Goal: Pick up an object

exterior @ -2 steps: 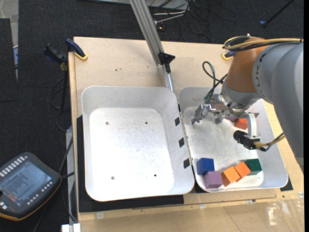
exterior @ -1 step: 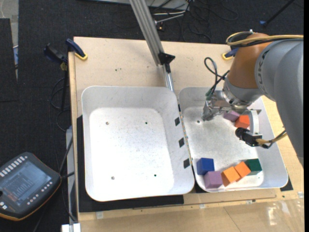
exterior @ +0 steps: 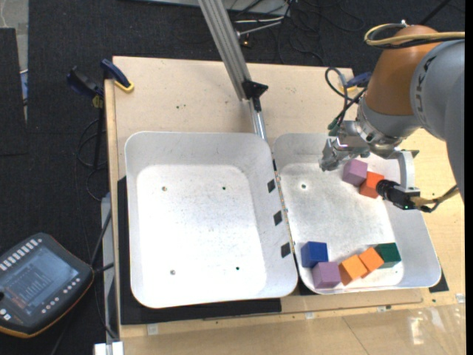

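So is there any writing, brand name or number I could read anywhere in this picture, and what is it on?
None can be read.
The handheld control pad at the lower left has a lit screen, but its content is too small and blurred to read.
The grey arm shows a dark mark near the right edge that may be part of a letter; it is cut off and unreadable.
The colored blocks and the two white bins carry no text.
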Controlling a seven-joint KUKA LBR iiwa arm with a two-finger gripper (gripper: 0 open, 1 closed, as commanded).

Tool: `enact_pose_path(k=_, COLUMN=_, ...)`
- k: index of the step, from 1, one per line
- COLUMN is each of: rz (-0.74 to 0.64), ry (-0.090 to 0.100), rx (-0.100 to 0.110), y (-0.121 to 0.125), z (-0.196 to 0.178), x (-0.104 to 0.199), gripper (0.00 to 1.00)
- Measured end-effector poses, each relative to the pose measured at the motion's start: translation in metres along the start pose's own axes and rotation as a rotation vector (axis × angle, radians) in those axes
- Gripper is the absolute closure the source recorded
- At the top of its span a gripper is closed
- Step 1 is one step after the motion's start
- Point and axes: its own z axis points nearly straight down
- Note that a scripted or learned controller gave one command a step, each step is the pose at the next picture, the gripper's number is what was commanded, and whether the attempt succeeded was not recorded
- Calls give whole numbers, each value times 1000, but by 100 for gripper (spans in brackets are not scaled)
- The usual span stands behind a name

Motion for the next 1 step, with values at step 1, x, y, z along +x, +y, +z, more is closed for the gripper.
enact_pose_path(k=1, rz=-1, ry=0, rx=0, y=2, z=-54, x=0, gripper=100)
